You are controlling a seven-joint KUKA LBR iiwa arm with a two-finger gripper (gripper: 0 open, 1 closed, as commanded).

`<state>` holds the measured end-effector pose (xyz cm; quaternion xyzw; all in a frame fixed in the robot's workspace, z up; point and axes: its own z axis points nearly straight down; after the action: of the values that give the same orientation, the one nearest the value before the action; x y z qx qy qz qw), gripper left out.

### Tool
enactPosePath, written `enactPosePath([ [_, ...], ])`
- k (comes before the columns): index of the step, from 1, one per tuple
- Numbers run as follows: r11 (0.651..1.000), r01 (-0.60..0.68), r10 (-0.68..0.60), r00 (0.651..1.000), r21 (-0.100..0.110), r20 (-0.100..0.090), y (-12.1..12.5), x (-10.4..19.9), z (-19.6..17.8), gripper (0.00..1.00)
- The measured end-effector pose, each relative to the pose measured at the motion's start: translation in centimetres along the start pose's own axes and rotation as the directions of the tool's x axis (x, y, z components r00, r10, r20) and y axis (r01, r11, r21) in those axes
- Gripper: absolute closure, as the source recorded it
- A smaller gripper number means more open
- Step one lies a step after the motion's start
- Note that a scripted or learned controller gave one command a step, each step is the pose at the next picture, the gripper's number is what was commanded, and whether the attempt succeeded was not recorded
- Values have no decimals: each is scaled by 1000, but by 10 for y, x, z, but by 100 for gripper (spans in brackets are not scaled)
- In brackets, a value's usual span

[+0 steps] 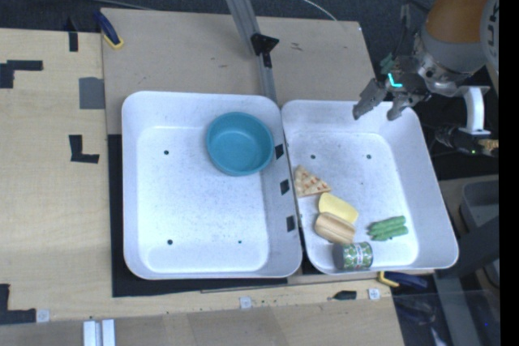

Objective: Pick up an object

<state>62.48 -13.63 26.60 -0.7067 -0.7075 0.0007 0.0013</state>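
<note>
My gripper hangs over the far right corner of the right bin, open, with nothing between its fingers. Well below it, at the bin's near end, lie a waffle-like wedge, a yellow block, a tan bread roll, a green pod and a small green-labelled can on its side. A blue bowl sits in the left bin near its far right corner.
A grey metal pole slants from the top down to the gap between the bins. Black tape marks lie on the bench at left. A yellow-blue tool rests at the board's far left corner.
</note>
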Motion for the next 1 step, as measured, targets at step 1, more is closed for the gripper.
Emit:
enactPosePath([
  [1, 1000, 0, 0, 1000, -2, 0, 0, 0, -1, 0],
])
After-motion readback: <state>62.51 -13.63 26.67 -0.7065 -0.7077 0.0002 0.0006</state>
